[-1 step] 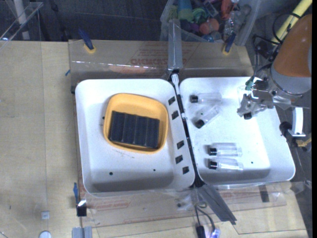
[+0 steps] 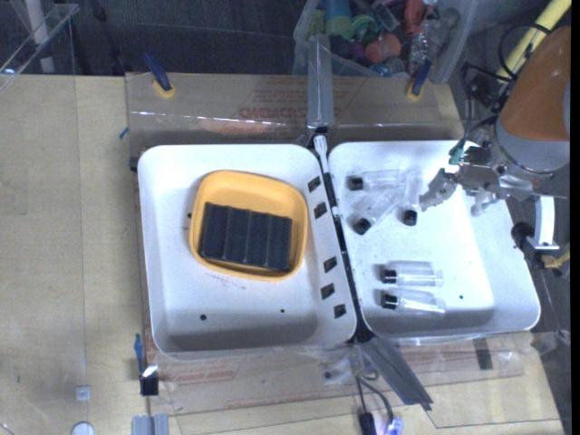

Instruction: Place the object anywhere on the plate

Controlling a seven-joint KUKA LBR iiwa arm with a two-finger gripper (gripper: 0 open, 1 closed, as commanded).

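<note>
Your objects are the clear vials with black caps, all lying in the right bin (image 2: 507, 306). One vial (image 2: 376, 181) lies near the bin's far left corner, cap toward the divider. A second vial (image 2: 373, 216) lies tilted just in front of it, its cap near the divider, and a loose-looking black cap or short vial (image 2: 409, 216) sits just beside that, nearer the bin's middle; you cannot tell which it is. Two more vials lie side by side toward the near edge: one (image 2: 410, 276) and, just in front of it, another (image 2: 412, 303), both with caps pointing left.

Your pincer (image 2: 441, 188) hangs over the far right part of that bin, beside the upper group of vials. You cannot tell from this view whether its fingers stand apart or together, and nothing shows plainly between them. The grey arm with its orange band (image 2: 544, 80) comes in from the right behind it.

The yellow plate (image 2: 249, 187) sits in the left bin (image 2: 172, 243), well apart from every vial. A dark ribbed rectangular block (image 2: 249, 236) lies on it, covering most of its middle.

Both bins rest on the tan surface (image 2: 54, 243). Behind them stands a clear tub of coloured toys (image 2: 381, 16).
</note>
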